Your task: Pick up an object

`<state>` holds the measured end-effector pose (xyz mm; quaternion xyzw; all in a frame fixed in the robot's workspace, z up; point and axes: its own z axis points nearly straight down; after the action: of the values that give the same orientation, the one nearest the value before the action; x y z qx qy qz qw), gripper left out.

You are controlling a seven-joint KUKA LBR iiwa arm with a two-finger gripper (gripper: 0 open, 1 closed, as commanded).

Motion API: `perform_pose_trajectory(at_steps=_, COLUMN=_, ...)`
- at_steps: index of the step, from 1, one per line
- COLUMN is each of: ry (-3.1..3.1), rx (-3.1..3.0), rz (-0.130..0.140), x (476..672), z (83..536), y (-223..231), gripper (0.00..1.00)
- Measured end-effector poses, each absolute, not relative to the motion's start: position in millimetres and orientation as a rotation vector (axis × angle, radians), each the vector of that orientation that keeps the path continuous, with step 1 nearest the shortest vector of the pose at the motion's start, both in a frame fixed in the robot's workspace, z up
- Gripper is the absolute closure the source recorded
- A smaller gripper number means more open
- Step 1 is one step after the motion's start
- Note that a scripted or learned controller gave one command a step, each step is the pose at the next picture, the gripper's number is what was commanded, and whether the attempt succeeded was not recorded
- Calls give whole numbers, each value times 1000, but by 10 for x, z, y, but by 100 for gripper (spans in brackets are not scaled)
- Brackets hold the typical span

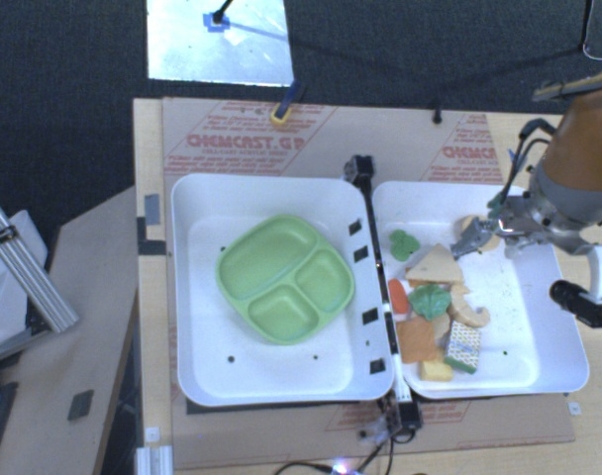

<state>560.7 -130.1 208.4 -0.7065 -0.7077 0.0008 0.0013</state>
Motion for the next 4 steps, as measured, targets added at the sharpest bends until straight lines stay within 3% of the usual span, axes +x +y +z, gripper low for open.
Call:
perform_pose_trajectory(at_steps=2, ry=-2221, rx=-2217, rz=2, x=5671, z=1066, y=-1252, gripper=0)
perform_pose_trajectory(at_steps=3, ry=-2225, rx=-2219, rz=-12, x=5708, z=893, y=-1235, gripper=0)
perform_pose_trajectory(at_steps=4, ry=-2230, rx=-2223, rz=-11, x=5710, z=986, y=-1248, gripper=100)
